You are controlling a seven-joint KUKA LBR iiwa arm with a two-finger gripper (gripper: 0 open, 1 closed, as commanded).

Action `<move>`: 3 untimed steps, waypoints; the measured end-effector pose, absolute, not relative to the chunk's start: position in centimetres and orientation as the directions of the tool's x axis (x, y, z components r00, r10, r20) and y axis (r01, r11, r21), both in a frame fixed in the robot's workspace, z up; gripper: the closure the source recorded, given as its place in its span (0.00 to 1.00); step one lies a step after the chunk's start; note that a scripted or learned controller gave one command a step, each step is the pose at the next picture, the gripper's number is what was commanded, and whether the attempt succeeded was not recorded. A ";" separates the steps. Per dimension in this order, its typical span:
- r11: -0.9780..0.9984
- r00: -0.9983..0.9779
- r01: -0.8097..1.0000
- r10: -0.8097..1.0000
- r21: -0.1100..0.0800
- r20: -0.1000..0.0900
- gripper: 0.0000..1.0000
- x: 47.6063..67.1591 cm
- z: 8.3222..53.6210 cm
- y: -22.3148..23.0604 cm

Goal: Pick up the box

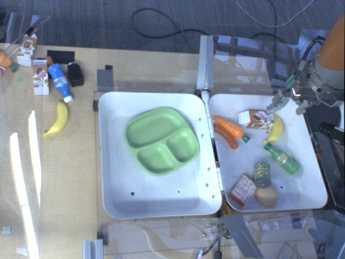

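In the right bin point(318, 198), a small red and yellow patterned box point(243, 190) lies near the front edge, beside a can point(262, 172) and a brown round item point(266, 196). A white and brown carton point(255, 118) lies on its side near the back, touching a banana point(276, 129). My gripper point(288, 104) hangs over the back right part of that bin, just right of the carton and above the banana. Its fingers point(276, 102) are spread open with nothing between them. The patterned box is far from the gripper, toward the front.
Two carrots point(229, 129) lie by the divider and a green bottle point(283, 160) is mid-right. The left bin point(113, 198) holds a green divided plate point(161, 140). On the bench at left are a banana point(57, 118), a blue bottle point(59, 82) and small cartons point(40, 75).
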State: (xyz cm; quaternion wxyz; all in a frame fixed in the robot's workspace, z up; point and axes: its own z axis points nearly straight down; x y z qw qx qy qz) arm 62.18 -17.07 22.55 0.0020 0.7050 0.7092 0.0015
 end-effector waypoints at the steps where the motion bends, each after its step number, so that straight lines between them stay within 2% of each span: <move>1: -0.271 0.271 0.963 0.963 0.007 0.002 0.00 54.1 11.1 -14.4; 2: -0.172 0.172 0.985 0.985 0.002 0.001 0.00 52.0 10.5 -8.1; 3: -0.167 0.167 0.986 0.986 0.005 0.002 0.00 48.8 18.5 -3.0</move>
